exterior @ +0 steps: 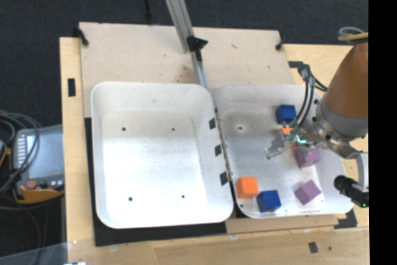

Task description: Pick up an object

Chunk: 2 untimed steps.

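From the camera above the bench [74,133], I saw two white bins side by side. The left bin [99,152] offered a broad bare floor from wall to wall. The right bin [239,108] had free floor along its left wall and toward its far-left corner, while its right half was crowded.

My arm [350,87] came in over the right bin's right edge, the orange band standing above the grey wrist, with my gripper [286,141] pointing down and leftward over the middle of that bin. I could not tell how wide my jaws stood or whether they had hold of anything; the picture was too blurred there. A small orange piece [285,130] showed just beside the gripper's tip.

Around me lay the things I might take. A blue cube [286,113] sat toward the bin's far edge, near my cables. A purple block [307,157] lay just beside my wrist, partly hidden by it. Along the near edge sat an orange cube [248,186], a second blue cube [268,200] close beside it, and a second purple block [307,192] toward the near-right corner.

A slanted metal rail [177,6] rose from the bench's far side, above the gap between the bins.
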{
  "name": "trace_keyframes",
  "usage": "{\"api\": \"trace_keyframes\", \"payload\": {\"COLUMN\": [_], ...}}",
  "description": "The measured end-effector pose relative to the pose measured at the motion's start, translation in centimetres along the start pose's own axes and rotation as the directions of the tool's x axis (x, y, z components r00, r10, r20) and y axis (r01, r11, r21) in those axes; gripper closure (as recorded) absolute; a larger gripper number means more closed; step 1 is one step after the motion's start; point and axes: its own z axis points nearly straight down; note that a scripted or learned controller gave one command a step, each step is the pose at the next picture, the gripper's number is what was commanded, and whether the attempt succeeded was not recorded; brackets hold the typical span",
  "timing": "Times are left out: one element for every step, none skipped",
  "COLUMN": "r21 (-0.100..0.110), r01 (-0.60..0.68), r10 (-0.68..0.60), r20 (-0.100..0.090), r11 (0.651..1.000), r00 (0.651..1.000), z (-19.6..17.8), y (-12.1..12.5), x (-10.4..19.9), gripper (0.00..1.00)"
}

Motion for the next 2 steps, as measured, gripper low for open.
{"api": "trace_keyframes", "payload": {"r21": [-0.005, 0.001], "r01": [-0.003, -0.003], "r10": [0.003, 0.003], "r20": [0.001, 0.001], "r11": [1.000, 1.000], "r00": [1.000, 1.000], "z": [-0.2, 5.4], "y": [0.1, 1.0], "x": [0.0, -0.4], "gripper": [0.00, 0.00]}}
